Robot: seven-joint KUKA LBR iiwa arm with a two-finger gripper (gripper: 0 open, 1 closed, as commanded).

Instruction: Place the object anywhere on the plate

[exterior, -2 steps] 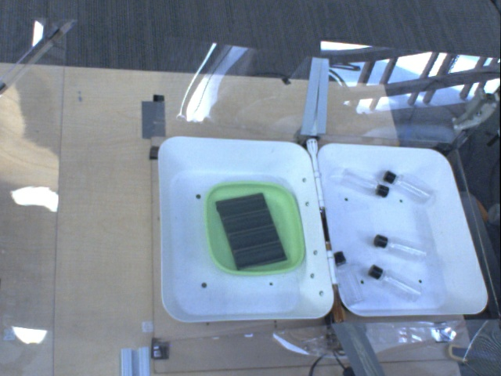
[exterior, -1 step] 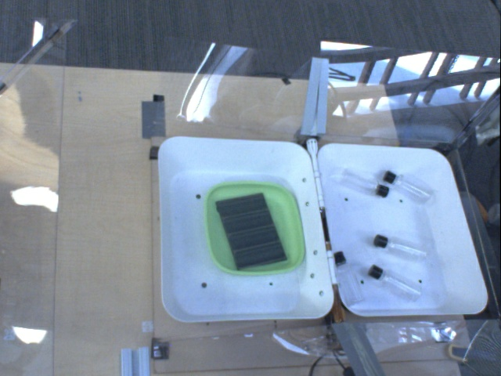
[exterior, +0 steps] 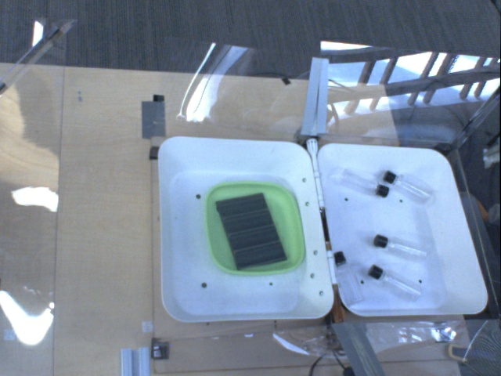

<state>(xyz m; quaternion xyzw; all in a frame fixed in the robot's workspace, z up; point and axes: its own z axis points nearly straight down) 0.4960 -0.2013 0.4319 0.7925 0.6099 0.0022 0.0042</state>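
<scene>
Camera view looks down on two white bins set side by side on a pale wooden bench (exterior: 86, 233). A square lime-green plate (exterior: 215, 245) sits in the middle of the left bin (exterior: 176, 210), and a dark grey ribbed block (exterior: 250, 231) lies flat on it, turned at a slight angle and within the plate's rim. The right bin (exterior: 446, 233) holds several clear vials with black caps (exterior: 399, 247), scattered and lying on their sides; two near the far wall almost touch at the caps. How the gripper stands, spread or pressed together, cannot be told.
</scene>
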